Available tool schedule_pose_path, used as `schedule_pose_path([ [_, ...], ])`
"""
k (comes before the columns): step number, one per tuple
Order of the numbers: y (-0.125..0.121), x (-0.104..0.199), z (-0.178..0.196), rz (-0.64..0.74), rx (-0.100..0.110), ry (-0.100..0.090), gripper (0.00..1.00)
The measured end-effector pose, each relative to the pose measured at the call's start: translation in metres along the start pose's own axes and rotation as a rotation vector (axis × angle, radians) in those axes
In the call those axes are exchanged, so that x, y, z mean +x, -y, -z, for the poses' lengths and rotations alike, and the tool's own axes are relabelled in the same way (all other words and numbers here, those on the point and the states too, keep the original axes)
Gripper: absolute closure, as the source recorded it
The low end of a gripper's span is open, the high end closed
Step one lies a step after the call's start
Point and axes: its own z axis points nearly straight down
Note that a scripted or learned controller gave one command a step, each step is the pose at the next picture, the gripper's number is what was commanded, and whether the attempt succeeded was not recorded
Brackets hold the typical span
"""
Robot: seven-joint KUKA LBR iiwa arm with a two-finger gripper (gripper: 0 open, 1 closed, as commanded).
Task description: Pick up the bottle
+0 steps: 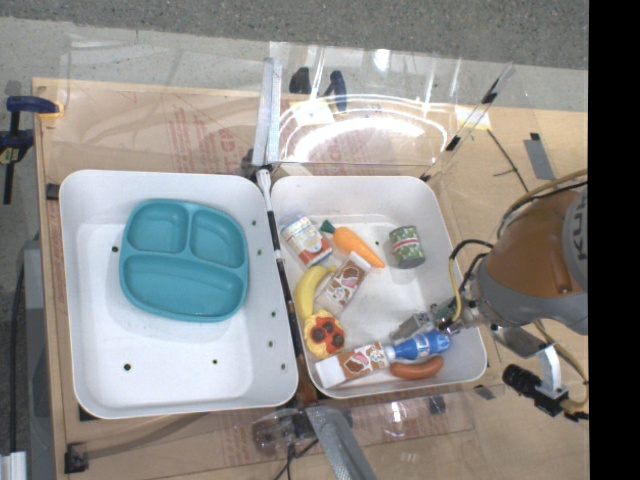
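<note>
Pincer (pixel 432 320) sits just above the blue bottle (pixel 420 347); its opening cannot be told.

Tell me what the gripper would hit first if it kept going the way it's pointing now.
Probably the blue bottle. The gripper points left and slightly down in the right bin, just above the bottle. Height is hard to judge, so it might pass over it.

The blue bottle (pixel 421 347) lies on its side in the right bin's near corner.
</note>
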Motion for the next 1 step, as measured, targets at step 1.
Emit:
schedule_pose_path([
  [1,-0.0026,0.0126,-0.0082,-0.053,0.000,-0.003,0.00],
])
